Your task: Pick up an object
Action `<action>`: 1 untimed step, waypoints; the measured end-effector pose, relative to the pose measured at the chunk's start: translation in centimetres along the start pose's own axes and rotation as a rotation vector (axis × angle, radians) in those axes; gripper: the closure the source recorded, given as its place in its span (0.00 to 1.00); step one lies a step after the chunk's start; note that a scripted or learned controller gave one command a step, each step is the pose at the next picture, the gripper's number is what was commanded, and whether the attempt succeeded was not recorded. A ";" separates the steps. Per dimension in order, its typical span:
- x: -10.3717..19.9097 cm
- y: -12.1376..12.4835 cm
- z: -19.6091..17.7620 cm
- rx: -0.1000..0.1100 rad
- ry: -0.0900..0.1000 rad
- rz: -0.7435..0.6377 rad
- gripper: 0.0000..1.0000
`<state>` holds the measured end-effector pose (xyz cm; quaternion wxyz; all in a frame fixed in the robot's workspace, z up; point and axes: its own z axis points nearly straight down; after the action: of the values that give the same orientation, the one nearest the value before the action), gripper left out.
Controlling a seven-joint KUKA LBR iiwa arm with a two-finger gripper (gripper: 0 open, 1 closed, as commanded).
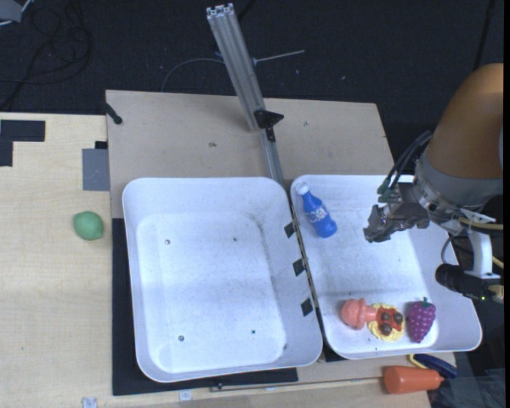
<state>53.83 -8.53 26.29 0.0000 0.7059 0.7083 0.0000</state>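
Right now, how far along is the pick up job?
Nothing looks picked yet. The gripper hangs over the right bin, right of the blue bottle. The bottle, pink toy, and purple grapes all lie in the bin. Grasping and lifting remain.

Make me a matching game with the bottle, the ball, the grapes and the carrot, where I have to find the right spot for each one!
Things:
1. blue bottle
2. green ball
3. purple grapes
4. orange carrot

Places:
A. on the wooden bench, left of both bins
B. front corner of the right bin
C. outside the bins, at the front edge of the bench
D. back of the right bin, near the divider

Pairs: 1-D, 2-A, 3-B, 4-C
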 end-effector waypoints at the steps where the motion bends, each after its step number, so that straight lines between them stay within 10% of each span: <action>1: 5.1 1.2 1.6 0.002 0.001 0.000 1.00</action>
<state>55.06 -3.41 24.66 -0.0009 0.7061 0.7081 -0.0004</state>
